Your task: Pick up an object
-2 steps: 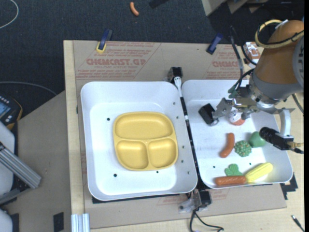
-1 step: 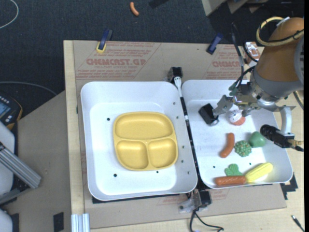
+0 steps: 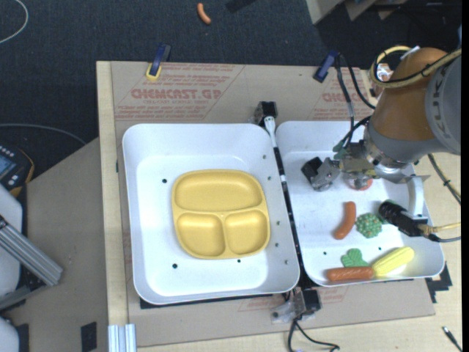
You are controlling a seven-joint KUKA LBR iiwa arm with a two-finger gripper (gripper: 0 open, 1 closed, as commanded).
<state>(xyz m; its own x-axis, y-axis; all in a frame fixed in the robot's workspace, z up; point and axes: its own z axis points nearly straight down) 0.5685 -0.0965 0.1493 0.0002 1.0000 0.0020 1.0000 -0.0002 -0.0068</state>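
The bench [image 3: 117, 123], a board with red print, fills the middle of the camera view and bears two shallow white bins side by side. The left bin [image 3: 146, 270] holds a yellow divided tray [image 3: 220, 213] lying flat at its centre. The right bin [image 3: 308, 266] sits against it at three o'clock.

The arm [image 3: 410, 101] comes in from the two o'clock corner, its orange band over the top of the right bin. Its gripper [image 3: 322, 173] hangs low in the upper half of that bin, near the bin's left wall; whether the claw is apart or together cannot be told from here.

The toy foods lie at four to five o'clock from the claw, all apart from it. Nearest is an orange sausage [image 3: 345, 220], standing almost upright in the view. Just beside it at three o'clock sits a green broccoli [image 3: 368, 226]. Lower, along the bin's bottom edge, lie a yellow corn cob [image 3: 393, 261], a green leafy piece [image 3: 353, 257] and a second sausage [image 3: 350, 274].
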